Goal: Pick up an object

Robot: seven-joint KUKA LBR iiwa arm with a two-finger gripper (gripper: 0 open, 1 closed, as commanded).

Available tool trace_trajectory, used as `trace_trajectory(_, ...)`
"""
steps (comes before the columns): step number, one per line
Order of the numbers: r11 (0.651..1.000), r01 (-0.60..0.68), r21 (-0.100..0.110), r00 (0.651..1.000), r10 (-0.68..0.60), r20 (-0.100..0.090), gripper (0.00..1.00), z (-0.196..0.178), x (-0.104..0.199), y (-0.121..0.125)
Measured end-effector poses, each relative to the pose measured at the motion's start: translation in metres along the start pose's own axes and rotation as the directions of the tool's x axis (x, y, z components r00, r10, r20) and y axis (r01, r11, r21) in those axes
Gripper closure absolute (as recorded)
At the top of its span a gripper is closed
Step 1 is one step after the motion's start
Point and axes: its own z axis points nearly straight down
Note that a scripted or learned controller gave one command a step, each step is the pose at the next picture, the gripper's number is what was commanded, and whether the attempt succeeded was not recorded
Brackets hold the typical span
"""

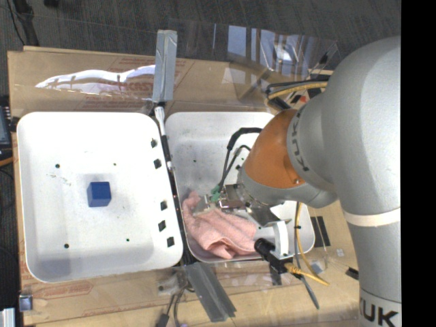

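A crumpled pink cloth [216,234] lies in the near part of the right bin [197,135]. My gripper [219,203] reaches down from the grey arm with the orange band, and its tip sits at the upper edge of the cloth, touching or just above it. The arm's wrist covers the gripper's upper part. A small blue cube [99,193] rests on the floor of the left bin [41,182], far from the gripper.
The arm's grey body and orange band fill the right side over the right bin. Cables run along the wrist. A metal divider with black clips separates the two bins. Cardboard lies under and behind both bins.
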Motion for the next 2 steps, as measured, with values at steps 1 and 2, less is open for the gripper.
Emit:
trace_trajectory(1, 1.000, 0.005, 0.003, 1.000, -0.005, -0.002, 1.00, -0.009, 0.001, 0.000)
trace_trajectory(2, 0.994, 0.106, 0.000, 0.994, -0.106, 0.000, 1.00, -0.095, 0.010, 0.075)
